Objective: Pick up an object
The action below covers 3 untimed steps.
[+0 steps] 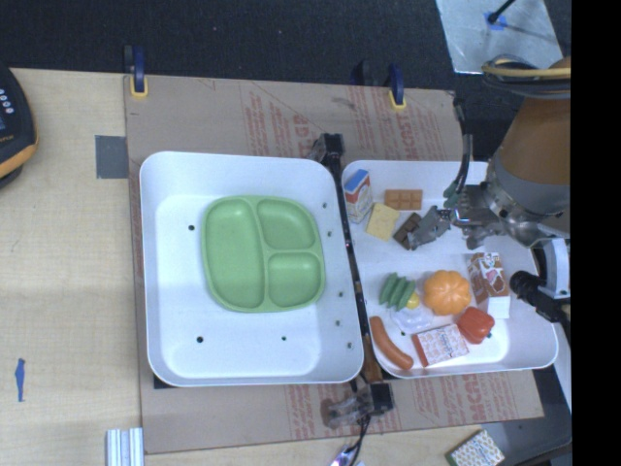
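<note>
the light was even and fairly bright, falling from above. the left bin glared almost pure white, its inner walls washing out, with a faint grey shade along its lower floor. the green tray threw hardly any shadow. the floor beyond the bench stayed dark. detail was soft throughout, small labels unreadable.

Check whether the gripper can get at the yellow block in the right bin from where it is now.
Probably yes: the gripper sits just right of the yellow block, whose top is uncovered, though the milk carton crowds its left side.
</note>
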Each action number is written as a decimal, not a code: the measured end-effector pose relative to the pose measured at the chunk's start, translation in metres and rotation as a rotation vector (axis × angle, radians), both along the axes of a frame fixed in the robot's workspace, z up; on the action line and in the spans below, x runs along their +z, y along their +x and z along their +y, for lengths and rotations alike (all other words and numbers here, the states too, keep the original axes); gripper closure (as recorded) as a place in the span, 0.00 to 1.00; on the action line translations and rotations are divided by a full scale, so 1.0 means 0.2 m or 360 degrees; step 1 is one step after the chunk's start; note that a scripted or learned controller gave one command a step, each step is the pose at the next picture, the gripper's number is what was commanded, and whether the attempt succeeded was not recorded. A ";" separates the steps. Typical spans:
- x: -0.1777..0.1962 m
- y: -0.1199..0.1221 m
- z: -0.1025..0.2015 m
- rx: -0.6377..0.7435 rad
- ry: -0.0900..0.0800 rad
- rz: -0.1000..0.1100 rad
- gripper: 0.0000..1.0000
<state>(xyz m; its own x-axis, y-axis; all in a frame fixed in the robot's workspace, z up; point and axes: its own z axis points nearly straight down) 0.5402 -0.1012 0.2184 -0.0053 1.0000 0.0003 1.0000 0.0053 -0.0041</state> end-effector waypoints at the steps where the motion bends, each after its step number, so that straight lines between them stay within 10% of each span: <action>1: -0.65 -0.17 -0.29 -0.0008 -0.0002 0.0008 0.00; 2: -0.57 -0.16 -0.29 0.0002 -0.0004 -0.0004 1.00; 3: -0.11 -0.17 0.13 0.0008 0.0002 -0.0009 1.00</action>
<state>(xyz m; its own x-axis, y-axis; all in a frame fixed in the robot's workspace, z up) 0.5066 -0.0750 0.1960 -0.0101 0.9999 0.0016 0.9999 0.0101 0.0018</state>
